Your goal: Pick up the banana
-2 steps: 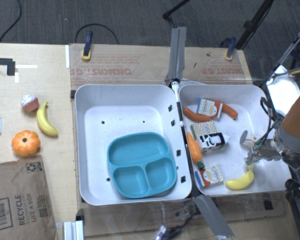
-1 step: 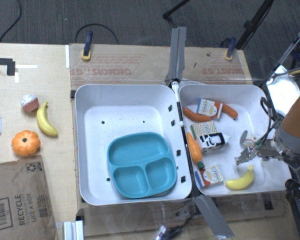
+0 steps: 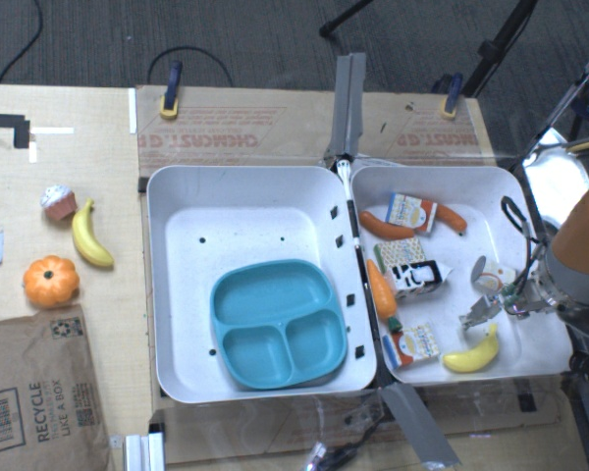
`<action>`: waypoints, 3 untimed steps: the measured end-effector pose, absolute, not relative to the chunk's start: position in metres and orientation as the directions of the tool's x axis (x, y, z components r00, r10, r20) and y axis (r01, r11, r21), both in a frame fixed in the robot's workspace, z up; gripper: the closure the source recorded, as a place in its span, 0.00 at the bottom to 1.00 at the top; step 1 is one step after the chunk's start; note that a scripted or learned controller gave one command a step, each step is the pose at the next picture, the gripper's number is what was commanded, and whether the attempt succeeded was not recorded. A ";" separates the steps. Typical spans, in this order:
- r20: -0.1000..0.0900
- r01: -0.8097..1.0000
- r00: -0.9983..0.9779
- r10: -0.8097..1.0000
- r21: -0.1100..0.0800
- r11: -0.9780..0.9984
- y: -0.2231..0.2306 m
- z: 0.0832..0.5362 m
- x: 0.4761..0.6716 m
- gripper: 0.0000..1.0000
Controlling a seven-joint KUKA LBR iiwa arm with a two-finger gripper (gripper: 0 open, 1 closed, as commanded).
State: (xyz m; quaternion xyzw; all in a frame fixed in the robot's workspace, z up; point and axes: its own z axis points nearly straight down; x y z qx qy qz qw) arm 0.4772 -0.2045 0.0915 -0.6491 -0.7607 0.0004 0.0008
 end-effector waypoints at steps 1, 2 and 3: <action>-0.001 0.866 -0.500 0.866 0.001 0.500 -0.222 0.092 0.478 0.00; 0.001 0.774 -0.633 0.774 0.000 0.633 -0.206 0.091 0.477 0.00; -0.001 0.776 -0.631 0.776 0.002 0.631 -0.206 0.101 0.478 1.00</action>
